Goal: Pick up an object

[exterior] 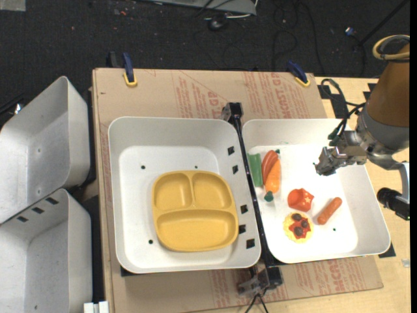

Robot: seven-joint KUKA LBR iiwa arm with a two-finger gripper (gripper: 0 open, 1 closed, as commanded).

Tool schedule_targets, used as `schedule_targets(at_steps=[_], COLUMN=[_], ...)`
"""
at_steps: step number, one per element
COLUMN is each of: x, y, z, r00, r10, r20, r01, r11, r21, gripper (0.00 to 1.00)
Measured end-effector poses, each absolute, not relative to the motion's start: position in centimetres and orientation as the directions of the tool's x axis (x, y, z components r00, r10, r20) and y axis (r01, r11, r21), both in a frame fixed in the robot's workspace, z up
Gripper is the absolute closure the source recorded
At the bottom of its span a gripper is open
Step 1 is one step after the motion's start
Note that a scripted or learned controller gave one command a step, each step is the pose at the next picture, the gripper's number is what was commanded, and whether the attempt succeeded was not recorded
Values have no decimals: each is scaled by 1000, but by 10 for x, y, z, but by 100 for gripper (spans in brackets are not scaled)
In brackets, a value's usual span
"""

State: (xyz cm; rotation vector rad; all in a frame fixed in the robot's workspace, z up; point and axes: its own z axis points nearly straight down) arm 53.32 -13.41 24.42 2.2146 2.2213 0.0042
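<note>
Nearest you in the right bin (371, 240) lies a small round yellow toy pizza (298, 227), with a toy sausage (329, 210) just beside it to the right. A red toy pepper (300, 199) sits just above the pizza. Against that bin's left wall you see an orange carrot (273, 173) lying along a red piece (267, 163) and a green strip (254, 170). In the left bin (124, 175), a yellow divided tray (194, 210) rests near the middle. Farther back on the right, the gripper (326, 165) hangs over the right bin's upper part, apart from every toy; whether it is spread or closed, you cannot tell.
</note>
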Motion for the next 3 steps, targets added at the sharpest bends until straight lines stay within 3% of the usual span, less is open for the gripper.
schedule_targets(at_steps=[3], x=[594], y=[2], z=[224], r00=[-8], r10=[1000], r20=[1], r01=[1000], r11=[8], r21=[3], gripper=[100])
